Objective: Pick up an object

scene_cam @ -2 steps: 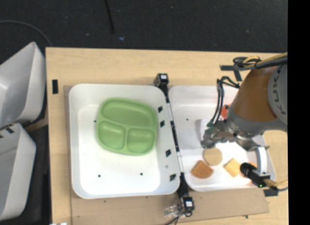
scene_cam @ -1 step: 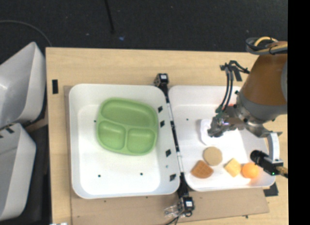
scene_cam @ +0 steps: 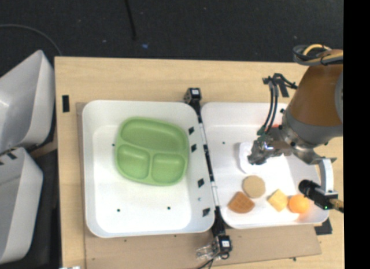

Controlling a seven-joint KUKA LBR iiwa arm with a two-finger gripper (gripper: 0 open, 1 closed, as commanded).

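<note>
Four food pieces lie along the right bin's point(scene_cam: 231, 117) near edge; closest, a round tan biscuit point(scene_cam: 254, 186) sits just below the pincer point(scene_cam: 257, 155), toward the camera. Whether the pincer is spread or pressed together cannot be told from this slant.

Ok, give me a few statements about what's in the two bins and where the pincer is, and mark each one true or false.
1. The green divided plate lies in the left bin. True.
2. The orange ball sits on the green divided plate. False: it lies in the right bin, near its front edge.
3. The pincer is over the right bin. True.
4. The round tan piece lies in the left bin. False: it lies in the right bin, just in front of the pincer.
</note>
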